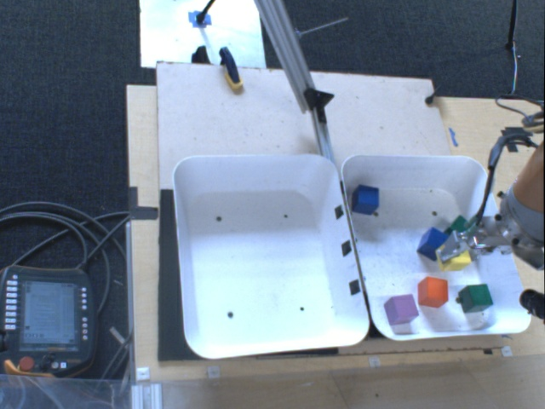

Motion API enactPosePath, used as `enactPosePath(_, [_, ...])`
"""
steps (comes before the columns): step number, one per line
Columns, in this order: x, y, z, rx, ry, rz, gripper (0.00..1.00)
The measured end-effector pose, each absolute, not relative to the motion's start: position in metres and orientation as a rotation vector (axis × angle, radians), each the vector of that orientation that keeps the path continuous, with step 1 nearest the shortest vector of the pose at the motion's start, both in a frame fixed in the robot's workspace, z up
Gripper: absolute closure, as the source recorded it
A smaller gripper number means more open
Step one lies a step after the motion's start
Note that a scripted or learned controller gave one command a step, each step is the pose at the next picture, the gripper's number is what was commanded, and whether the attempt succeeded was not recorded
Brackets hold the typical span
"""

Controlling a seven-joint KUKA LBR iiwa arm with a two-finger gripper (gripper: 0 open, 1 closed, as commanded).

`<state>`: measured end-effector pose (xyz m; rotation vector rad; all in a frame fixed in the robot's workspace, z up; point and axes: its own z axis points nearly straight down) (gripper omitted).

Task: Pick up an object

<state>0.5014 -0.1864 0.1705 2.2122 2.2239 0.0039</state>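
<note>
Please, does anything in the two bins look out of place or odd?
Nothing spilled or damaged. All blocks lie in the right bin: blue, purple, orange and green apart, while several crowd together at the gripper.

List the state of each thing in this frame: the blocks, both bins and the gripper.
Gripper: low in the right bin, at the yellow block.
Yellow block: under the gripper, beside a blue block.
Blue block by gripper: resting, touching the cluster.
Far blue block: resting alone near the divider.
Orange block: resting, untouched.
Purple block: resting, untouched.
Green block: resting, untouched.
Right bin: holds all blocks.
Left bin: holds no blocks.
</note>
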Motion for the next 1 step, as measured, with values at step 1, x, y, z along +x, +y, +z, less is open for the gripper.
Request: enactPosePath(1, [0.5130,-0.1887,0.2271,2.209,2.223,0.005,1.00])
